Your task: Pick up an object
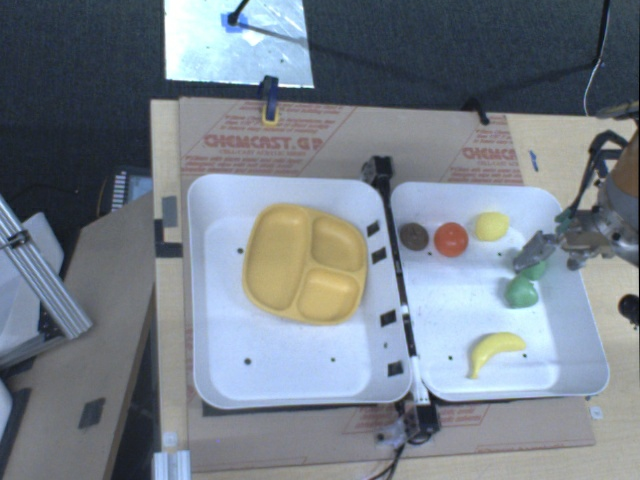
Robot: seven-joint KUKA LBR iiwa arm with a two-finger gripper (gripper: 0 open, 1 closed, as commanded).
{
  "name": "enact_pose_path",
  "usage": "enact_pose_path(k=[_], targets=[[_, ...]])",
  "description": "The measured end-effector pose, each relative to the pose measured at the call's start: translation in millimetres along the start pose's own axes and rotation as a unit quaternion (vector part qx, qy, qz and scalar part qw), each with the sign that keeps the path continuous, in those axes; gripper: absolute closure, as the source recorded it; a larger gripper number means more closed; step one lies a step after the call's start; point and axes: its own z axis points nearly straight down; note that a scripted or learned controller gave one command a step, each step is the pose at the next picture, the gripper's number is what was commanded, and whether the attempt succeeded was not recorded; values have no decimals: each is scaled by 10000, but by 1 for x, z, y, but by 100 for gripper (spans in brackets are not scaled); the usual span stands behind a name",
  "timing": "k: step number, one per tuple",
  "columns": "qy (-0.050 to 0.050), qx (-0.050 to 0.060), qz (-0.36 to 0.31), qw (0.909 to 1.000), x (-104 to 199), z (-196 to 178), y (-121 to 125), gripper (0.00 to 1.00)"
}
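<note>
The right bin [560, 368] holds a brown round piece [414, 236], a red-orange ball [451, 239], a yellow lemon [491, 226], a green object [522, 290] and a yellow banana [495, 351]. My gripper [537, 256] reaches in from the right edge, over the bin's right side. Its grey tips hang just above the green object and partly cover its top. I see nothing held between the fingers.
The left bin [215, 368] holds a yellow divided plate [304, 263]. A black divider with clips [393, 268] runs between the two bins. Cardboard lies under both bins, and a metal sheet [238, 28] lies on the dark floor behind.
</note>
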Motion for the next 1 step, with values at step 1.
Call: enact_pose_path(k=[1], targets=[[-13,-59,-19,10000,1,-7,3,0]])
